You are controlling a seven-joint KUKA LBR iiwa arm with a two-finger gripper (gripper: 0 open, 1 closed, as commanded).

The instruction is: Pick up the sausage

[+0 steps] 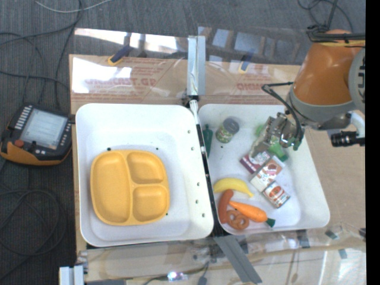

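- You are working in the right bin (309, 215), which holds all the loose items; the left bin (86, 129) carries just the yellow divided plate (129, 186) and plays no part in this step.
- Your arm (323, 76) reaches in from the right, and the gripper (274, 136) hangs over the upper right part of the right bin, just above the small cartons (265, 176) and beside a green item (279, 153).
- Whether the gripper is open or shut cannot be made out from here; nothing can be seen held in it, so treat the grasp as not yet made.
- The sausage (225, 206) lies at the near edge of the right bin, towards its left corner: a reddish, curved piece, well apart from the gripper, down and to the left of it in the camera view.
- It is crowded. The banana (233, 186) lies just above it, the carrot (249, 211) lies against its right side, and a small pretzel-like ring (239, 221) sits by its lower end.
- To do this step well, travel across over the cartons before descending, so you do not drag them.
- Come down on the sausage's left, upper stretch, which looks freest of the carrot, and set the jaws across its narrow width.
- Mind the bin wall nearby; a tilted approach could strike it.
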